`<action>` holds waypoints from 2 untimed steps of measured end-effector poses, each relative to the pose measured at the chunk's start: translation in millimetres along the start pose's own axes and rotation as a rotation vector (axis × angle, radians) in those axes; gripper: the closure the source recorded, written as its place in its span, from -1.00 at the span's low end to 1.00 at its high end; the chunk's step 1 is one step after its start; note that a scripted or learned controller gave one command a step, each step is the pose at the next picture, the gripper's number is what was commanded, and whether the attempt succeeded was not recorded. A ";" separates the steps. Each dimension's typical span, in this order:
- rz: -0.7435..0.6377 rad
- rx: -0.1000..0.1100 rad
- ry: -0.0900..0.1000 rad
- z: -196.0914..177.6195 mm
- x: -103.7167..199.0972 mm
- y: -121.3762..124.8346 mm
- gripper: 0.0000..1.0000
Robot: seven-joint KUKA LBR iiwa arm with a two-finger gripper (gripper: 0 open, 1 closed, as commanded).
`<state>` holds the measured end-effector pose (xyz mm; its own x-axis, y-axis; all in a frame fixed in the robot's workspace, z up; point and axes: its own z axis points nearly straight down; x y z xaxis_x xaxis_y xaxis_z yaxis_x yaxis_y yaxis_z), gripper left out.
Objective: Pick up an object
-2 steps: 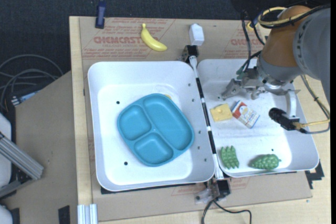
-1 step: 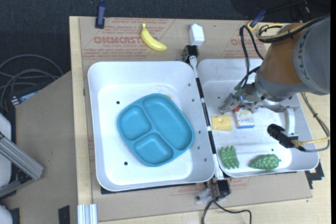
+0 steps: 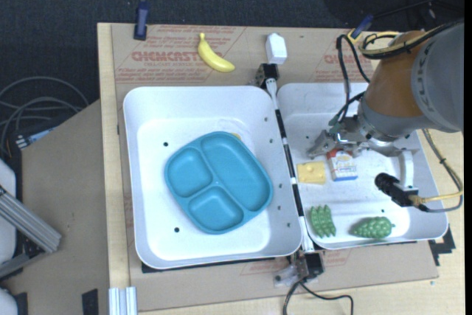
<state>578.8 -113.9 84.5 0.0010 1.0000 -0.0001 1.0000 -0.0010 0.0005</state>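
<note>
- While the gripper [image 3: 338,146] hangs low in the right bin [image 3: 310,103], its fingers look spread, clamped on nothing; a small red-and-white box [image 3: 343,166] lies just below them, a yellow block [image 3: 311,173] beside that box.
- Risk, as a judgement: closing here could nudge the box toward the yellow block or grasp air.
- Wrist bulk hides the far fingertip; the box's label is illegible.

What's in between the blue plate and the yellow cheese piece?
In the camera view, the two bins' touching walls run between the blue plate and the yellow cheese piece.
</note>
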 end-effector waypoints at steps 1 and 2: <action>-0.001 -0.001 0.000 0.0 8.6 9.3 -1.00; 0.000 0.003 0.001 0.1 3.4 -20.4 -1.00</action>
<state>558.4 -110.5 84.4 0.0009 1.0000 0.0008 1.0000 -0.0009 -0.0023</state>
